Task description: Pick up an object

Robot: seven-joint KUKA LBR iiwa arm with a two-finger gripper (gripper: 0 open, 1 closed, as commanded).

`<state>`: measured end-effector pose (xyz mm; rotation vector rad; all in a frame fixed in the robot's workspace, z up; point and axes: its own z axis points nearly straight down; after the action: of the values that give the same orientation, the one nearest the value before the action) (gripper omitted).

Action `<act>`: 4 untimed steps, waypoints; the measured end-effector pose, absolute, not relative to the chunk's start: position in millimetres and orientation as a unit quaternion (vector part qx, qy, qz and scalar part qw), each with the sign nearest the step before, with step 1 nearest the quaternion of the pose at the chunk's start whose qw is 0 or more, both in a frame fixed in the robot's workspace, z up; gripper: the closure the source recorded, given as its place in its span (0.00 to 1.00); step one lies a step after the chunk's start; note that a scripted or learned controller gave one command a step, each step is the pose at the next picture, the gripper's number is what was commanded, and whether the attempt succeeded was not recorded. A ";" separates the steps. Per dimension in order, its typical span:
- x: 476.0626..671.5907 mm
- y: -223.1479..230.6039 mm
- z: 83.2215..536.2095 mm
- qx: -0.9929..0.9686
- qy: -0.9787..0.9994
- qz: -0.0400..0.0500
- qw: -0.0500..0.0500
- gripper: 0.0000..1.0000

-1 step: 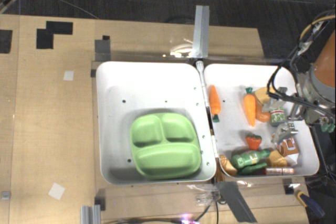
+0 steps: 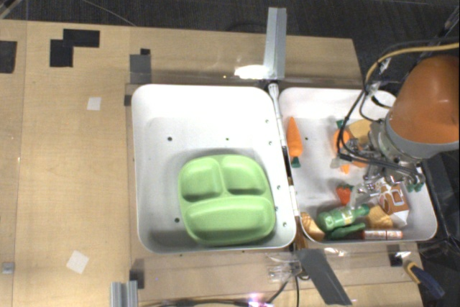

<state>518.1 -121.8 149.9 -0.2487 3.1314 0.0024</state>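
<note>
The right bin (image 2: 316,176) holds an orange carrot-like piece (image 2: 293,136) near its left wall. A green bottle-shaped object (image 2: 343,218) lies along the front, beside a tan rounded piece (image 2: 310,226) in the front left corner. A small red piece (image 2: 345,192) lies mid-bin, a brown and white packet (image 2: 394,201) sits at the front right, and a pale stick (image 2: 381,234) rests by the front wall. My gripper (image 2: 372,187) hangs under the orange wrist band (image 2: 431,108), low over the clutter just right of the red piece. Cables and the wrist hide its fingers.
The left bin (image 2: 154,154) contains a green divided plate (image 2: 226,199) toward its front. A metal post (image 2: 275,43) stands behind the wall between the bins. Wooden bench surface (image 2: 65,176) spreads out to the left.
</note>
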 end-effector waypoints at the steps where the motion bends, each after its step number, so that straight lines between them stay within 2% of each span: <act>1: 535.3 -131.4 90.6 -0.054 0.999 -0.001 0.009 0.00; 2: 560.3 -85.1 90.7 -0.106 0.994 -0.002 0.009 0.00; 3: 550.9 -85.4 90.9 -0.114 0.993 -0.002 0.011 0.00; 4: 518.5 -95.9 91.5 -0.095 0.995 -0.002 0.013 0.00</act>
<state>518.5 -95.9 91.5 -0.2972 3.1014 -0.0062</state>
